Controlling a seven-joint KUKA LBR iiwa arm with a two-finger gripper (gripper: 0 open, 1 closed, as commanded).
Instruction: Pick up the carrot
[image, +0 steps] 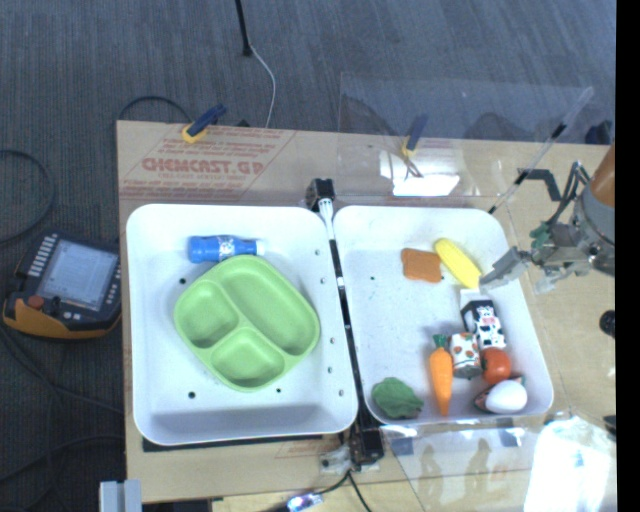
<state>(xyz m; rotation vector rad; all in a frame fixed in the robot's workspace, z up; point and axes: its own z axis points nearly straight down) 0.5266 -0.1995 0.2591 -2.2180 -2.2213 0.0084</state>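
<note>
The end effector (560, 255) was seen at the right edge of the tabletop (290, 165), just outside the right rim of the right bin (400, 330); whether it was apart or together could not be told from the view, and nothing was seen held in it. It appeared to be parked clear of the bins, probably so that the contents could be viewed unobstructed before a reach was made.

The carrot (440, 378) was found near the front edge of the right bin, lying roughly lengthwise with its green top pointed toward the bin's middle. It was crowded: a small patterned cube (463, 354) was touching its right side, a tomato (496, 364) and a white egg (504, 397) were just beyond, and a leafy green piece (398, 397) lay near on its left. A banana (457, 262) and an orange slab (421, 264) were set nearer the back edge.

The carrot was judged to lie well apart from the end effector, toward the front and further inside the bin, so the grasp had not yet been begun
</note>
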